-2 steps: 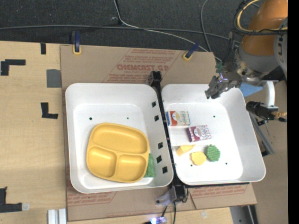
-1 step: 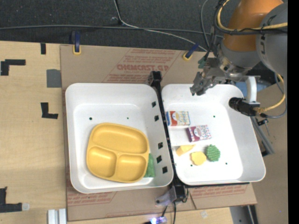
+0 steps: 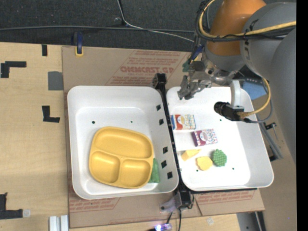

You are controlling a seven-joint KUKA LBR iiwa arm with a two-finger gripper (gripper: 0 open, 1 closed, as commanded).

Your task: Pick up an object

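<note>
Fingers of the gripper are seen pointing down over the far left corner of the right bin, close to the divider between the two bins; whether they are spread or closed cannot be told, since they are small, dark and partly merged with the wrist hardware. Nothing is seen between them.

Relative to the right bin, the loose things are placed as follows. A small white carton with red and blue print is laid in the left half, nearer than the fingers and apart from them. A purple carton is set just beyond it toward the middle. A yellow wedge, a yellow lump and a green knobbly piece are grouped near the bin's near side, the lump and the green piece touching or almost so. All five are left well clear of the fingers.

In the left bin a yellow divided tray is laid, and a green thing is wedged at its right edge, mostly hidden by the tray.

The far right part of the right bin is covered by the arm and a black fitting.
</note>
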